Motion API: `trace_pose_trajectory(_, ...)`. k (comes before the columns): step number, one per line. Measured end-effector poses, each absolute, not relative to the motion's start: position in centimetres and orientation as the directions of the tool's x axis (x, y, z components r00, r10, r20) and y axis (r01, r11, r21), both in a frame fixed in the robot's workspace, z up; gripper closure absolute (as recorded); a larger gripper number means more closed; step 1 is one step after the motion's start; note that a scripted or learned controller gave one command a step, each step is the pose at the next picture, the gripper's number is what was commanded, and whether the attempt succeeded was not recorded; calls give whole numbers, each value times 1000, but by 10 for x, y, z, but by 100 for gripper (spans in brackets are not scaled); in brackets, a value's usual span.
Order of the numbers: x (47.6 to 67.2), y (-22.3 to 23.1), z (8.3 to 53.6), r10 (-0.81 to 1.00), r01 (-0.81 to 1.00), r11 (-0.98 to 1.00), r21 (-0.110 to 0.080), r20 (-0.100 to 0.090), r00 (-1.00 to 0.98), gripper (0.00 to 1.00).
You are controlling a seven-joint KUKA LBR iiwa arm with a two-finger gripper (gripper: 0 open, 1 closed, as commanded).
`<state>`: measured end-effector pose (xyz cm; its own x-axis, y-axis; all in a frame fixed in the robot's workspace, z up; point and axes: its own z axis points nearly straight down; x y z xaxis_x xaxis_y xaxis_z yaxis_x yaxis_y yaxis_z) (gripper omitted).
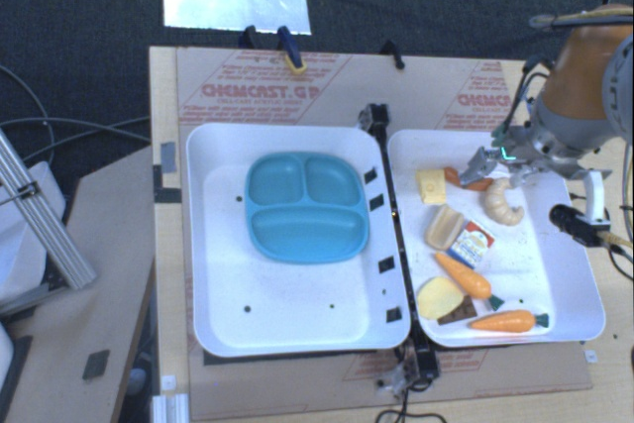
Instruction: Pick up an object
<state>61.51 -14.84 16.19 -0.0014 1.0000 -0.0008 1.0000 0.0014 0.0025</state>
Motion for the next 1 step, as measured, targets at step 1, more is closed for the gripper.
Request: trace_pose_trajectory(1,585,-142,87,1000,1000,-2,9,1,2,0)
